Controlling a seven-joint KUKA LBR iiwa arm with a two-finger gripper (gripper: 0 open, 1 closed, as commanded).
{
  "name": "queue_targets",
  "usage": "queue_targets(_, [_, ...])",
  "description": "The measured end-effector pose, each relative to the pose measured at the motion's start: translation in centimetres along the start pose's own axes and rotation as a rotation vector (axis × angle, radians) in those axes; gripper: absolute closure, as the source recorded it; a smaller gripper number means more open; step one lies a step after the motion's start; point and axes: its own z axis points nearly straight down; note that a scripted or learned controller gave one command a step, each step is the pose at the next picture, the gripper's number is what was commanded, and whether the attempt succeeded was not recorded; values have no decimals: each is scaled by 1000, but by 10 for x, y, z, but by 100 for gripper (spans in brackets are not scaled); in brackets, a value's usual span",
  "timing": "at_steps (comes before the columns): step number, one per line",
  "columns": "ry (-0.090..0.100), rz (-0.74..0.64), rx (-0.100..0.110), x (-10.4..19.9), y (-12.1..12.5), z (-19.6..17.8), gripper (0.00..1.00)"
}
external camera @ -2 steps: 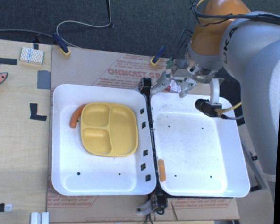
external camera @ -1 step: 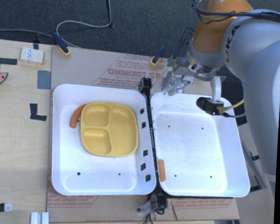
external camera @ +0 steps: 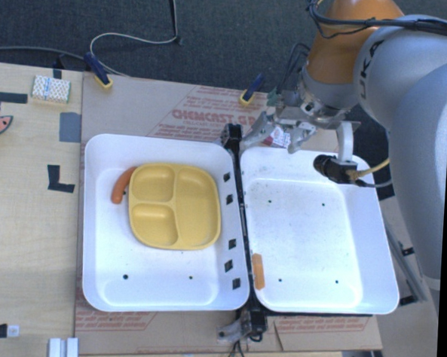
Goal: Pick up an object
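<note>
**Orange stick lies well away from the gripper**

Camera view: An orange stick (external camera: 257, 271) lies in the right bin (external camera: 355, 242), tight against the bin's left wall. It is well apart from the gripper (external camera: 275, 132), toward the near side of the bench (external camera: 23, 237), and nothing touches it.

The gripper hangs over the far rim of the right bin, close to the corner where the two bins meet. It is small and blurry, so I cannot tell if it is spread or pressed together. I cannot see anything pinched in it.

The grey arm (external camera: 418, 80) comes in from the right side of the gripper. Its orange band (external camera: 345, 38) sits just above the gripper, toward the far side.

To the left of the gripper and nearer the front is the left bin (external camera: 157, 283). A yellow plate (external camera: 175, 206) with three parts lies flat in it. A second orange stick (external camera: 120, 186) lies just beside the plate's left edge, on the side away from the gripper.

Both bins rest on a cardboard sheet (external camera: 205, 116) with red letters. A blue clamp (external camera: 99, 70) lies far to the left of the gripper, and a small dotted block (external camera: 51, 89) lies farther left on the bench.
</note>
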Motion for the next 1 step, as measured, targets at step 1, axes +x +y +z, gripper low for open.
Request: queue_targets(1, [2,0,1,0,0,-9,100])
